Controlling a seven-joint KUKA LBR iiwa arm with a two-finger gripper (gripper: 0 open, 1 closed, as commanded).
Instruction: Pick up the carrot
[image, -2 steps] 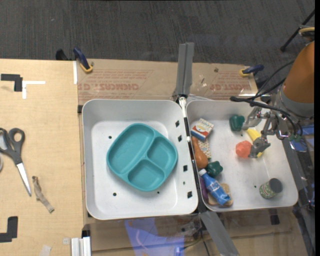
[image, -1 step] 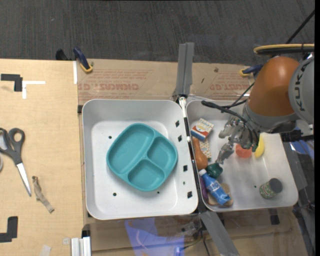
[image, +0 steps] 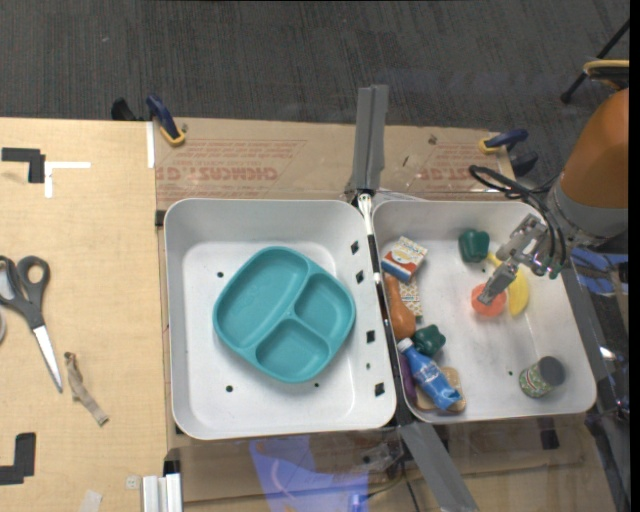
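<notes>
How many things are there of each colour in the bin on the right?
Orange or red: 2, the carrot and a tomato-like ball
Green: 2, a pepper and a dark green toy
Yellow: 1, a banana
Blue: 1, a bottle
Mixed colours: 2, a small box and a can
Total: 8

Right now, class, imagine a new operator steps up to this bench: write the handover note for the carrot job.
Hand: low in the right bin, at a red-orange toy and a banana; whether it grips anything is unclear.
Carrot: lying along the right bin's left wall, below a small box, apart from the hand.
Done: nothing; the carrot is not lifted.
Left: move the hand over to the carrot, grasp it, lift.
</notes>
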